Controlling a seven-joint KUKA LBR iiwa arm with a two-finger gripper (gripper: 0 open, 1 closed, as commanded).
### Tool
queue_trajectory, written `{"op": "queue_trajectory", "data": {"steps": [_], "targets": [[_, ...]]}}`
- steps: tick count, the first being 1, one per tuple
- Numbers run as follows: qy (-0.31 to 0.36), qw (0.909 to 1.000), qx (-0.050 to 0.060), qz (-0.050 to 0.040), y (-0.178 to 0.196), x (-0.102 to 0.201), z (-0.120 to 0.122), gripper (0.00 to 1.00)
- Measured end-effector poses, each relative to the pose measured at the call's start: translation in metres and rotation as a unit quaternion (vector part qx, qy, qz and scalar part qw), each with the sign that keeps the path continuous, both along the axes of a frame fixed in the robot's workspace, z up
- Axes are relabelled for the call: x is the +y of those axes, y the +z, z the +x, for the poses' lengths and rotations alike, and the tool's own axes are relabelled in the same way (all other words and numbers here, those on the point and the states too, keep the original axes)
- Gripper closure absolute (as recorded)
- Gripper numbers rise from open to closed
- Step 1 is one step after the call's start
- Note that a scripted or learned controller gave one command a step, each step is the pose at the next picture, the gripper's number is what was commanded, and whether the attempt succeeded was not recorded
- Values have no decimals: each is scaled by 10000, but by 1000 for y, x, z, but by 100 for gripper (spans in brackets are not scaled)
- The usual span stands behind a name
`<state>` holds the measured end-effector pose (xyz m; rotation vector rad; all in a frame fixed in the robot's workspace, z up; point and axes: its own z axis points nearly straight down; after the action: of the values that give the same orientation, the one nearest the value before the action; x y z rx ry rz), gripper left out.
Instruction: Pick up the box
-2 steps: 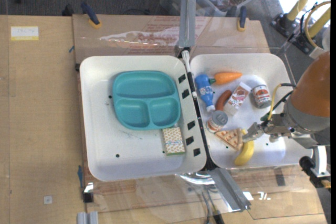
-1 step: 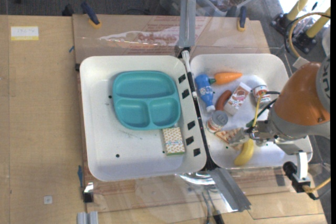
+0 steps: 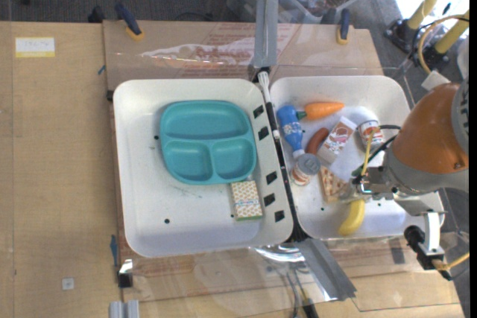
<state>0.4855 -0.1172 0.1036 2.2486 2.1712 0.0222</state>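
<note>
The box [image 3: 247, 199] is small and flat, with a pale speckled top. It lies in the left bin [image 3: 134, 160], just below the teal plate's lower right corner and close to the divider between the bins. My gripper [image 3: 364, 185] hangs over the right bin [image 3: 387, 89], far to the right of the box. It is under the orange-banded wrist [image 3: 431, 139], above a pizza slice [image 3: 332, 185] and a banana [image 3: 353, 216]. Nothing shows between its fingers.
A teal divided plate [image 3: 208, 141] takes up the middle of the left bin. The right bin holds a blue bottle [image 3: 291, 129], a carrot [image 3: 323, 110], a sausage [image 3: 317, 139], a white-and-brown carton [image 3: 339, 139], a can [image 3: 370, 135] and a small cup [image 3: 303, 170].
</note>
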Motion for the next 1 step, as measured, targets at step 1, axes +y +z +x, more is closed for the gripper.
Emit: {"op": "queue_trajectory", "data": {"steps": [1], "targets": [[149,9998,104,9,81,88,63,100]]}}
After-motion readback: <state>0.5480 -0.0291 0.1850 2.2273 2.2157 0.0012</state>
